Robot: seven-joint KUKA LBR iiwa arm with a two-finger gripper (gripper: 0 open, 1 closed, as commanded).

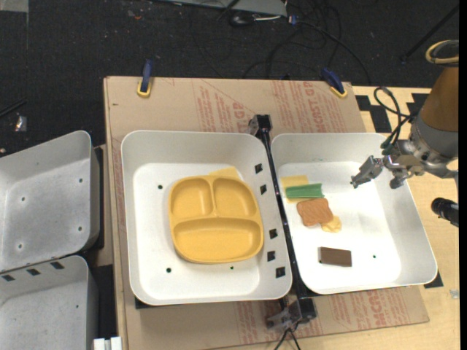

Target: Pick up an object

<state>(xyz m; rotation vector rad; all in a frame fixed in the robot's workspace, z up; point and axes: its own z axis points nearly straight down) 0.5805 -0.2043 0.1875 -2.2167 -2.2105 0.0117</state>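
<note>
The right bin [408, 217] holds several small objects. A green strip [303, 191] lies on a pale yellow piece [294, 181] near the bin's left wall. Below them a brown toast-like slab [314, 211] overlaps a yellow bit [332, 224]. A dark brown block [335, 257] lies alone toward the front. My gripper [379, 170] hangs over the bin's upper right part, well right of the objects, with its fingers spread open and nothing between them.
The left bin [146, 195] carries a yellow divided tray [215, 219]. A black clip strip [273, 210] runs between the two bins. Spare white bins [44, 188] sit off the bench at the left. Cables [394, 115] trail near the arm.
</note>
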